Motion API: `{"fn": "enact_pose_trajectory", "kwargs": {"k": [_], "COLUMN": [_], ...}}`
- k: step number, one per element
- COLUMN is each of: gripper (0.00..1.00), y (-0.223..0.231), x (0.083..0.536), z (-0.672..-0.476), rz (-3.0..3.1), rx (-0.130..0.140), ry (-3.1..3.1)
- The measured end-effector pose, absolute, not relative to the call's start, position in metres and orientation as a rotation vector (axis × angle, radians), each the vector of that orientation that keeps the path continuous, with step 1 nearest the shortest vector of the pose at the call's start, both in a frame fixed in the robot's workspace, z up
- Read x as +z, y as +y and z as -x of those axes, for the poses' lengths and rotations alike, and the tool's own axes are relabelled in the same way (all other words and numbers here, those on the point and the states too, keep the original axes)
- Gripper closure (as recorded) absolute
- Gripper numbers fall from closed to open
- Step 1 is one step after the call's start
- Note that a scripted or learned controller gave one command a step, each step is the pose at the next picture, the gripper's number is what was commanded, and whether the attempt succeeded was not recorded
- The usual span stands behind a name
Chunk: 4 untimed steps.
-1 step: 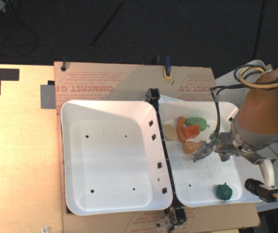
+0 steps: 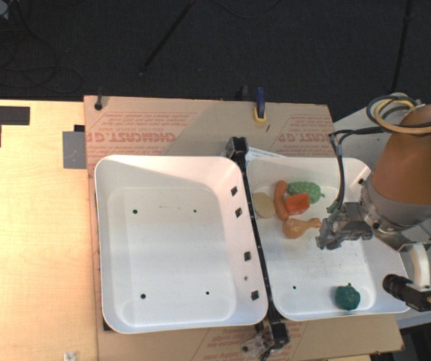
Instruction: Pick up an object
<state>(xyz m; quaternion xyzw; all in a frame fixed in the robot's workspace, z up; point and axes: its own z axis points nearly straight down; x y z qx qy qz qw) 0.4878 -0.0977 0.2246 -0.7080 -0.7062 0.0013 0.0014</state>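
- Tool [image 2: 334, 235] hangs over the right bin [image 2: 313, 307]; whether it grips anything, I cannot tell
- Toy food pile [image 2: 294, 201] at its ten o'clock; green ball [image 2: 347, 297] at its five o'clock

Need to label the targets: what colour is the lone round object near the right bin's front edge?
Dark teal green; the round object shows in the camera view.

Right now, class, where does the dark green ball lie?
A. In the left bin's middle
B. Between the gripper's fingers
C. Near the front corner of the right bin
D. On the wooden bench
C: the dark green ball sits alone near the right bin's front edge, apart from the gripper.
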Motion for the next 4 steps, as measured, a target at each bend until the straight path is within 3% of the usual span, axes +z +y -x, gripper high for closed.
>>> {"fn": "enact_pose_trajectory", "kwargs": {"k": [1, 3, 4], "gripper": [1.00, 1.00, 1.00], "y": [-0.171, -0.171, -0.099], "x": [0.190, 0.211, 0.362], "z": [-0.474, -0.475, -0.478], "rz": [2.224, 2.229, 2.220], "rx": [0.007, 0.004, -0.016], "ry": [-2.212, -2.207, -2.236]}}
